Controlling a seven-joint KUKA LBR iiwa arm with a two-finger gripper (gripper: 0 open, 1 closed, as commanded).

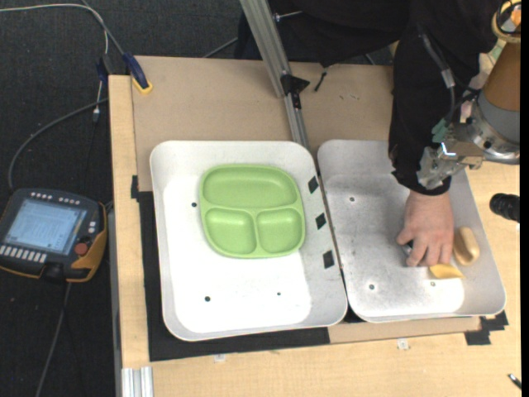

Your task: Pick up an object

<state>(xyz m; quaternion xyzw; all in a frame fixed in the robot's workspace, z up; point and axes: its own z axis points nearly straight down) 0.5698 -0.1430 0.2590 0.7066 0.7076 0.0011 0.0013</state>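
Two small tan objects lie in the right bin (pixel 372 304), near its front right corner. One is a rounded, pale brown piece (pixel 468 245) lying at a slant; the other is a flatter yellow-orange piece (pixel 445 271) just in front of it, closer to the bin's front edge. A person's hand (pixel 428 228), reaching down out of a black sleeve (pixel 417 98), rests on the bin floor with its fingers (pixel 411 246) spread toward these pieces; the hand touches or nearly touches both, and something dark sits under the fingertips that cannot be made out.

The tool (pixel 442 157) hangs above the right bin's far right part, just above the person's wrist, at the end of the grey arm (pixel 502 89) that comes in from the right. Its tip is partly lost against the black sleeve, so it cannot be told whether it is open or closed; nothing is seen between its fingers.

The left bin (pixel 240 304) sits touching the right one along their shared edge. In it lies a light green plate (pixel 250 210) with three compartments, set toward the bin's far half. Both bins rest on a wooden surface (pixel 207 98). A slanted metal post (pixel 269 40) rises from behind the bins. Left of the surface, on dark carpet, lies a control pendant (pixel 51 233) with a lit screen and a cable.
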